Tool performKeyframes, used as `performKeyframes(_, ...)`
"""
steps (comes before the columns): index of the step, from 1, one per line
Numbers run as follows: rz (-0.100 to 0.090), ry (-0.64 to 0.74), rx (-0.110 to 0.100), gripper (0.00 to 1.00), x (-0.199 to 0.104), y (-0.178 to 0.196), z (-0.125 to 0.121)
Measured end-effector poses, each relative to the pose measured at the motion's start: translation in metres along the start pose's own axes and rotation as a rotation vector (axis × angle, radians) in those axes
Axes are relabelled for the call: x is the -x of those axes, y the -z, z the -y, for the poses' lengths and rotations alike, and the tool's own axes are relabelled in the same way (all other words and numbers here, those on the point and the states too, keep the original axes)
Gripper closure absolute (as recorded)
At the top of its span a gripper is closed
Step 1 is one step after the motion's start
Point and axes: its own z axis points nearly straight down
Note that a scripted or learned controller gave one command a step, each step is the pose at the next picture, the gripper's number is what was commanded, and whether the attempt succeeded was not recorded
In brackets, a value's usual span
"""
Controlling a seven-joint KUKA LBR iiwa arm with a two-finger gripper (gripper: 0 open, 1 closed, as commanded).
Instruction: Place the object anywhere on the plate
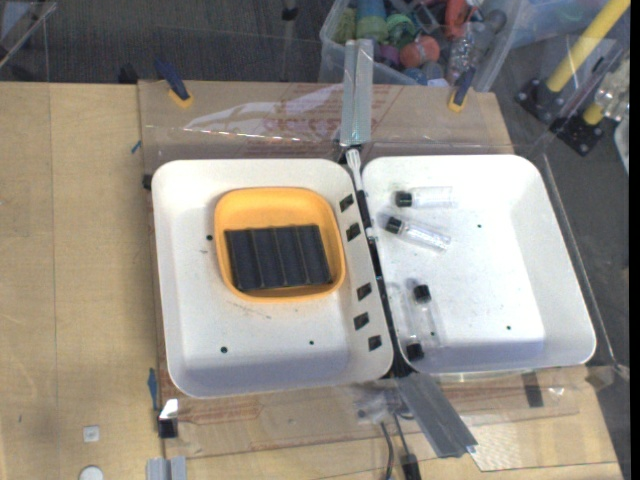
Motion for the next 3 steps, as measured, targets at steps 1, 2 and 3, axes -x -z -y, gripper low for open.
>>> performKeyframes(1,-0.003,0.294,0.001,1.00,-0.004,0.000,0.002)
performKeyframes(2,0.002,0.666,0.002,1.00,0.006,0.000,-0.003)
performKeyframes(3,0.003,1.055,0.003,1.00,0.010,-0.001,-0.004)
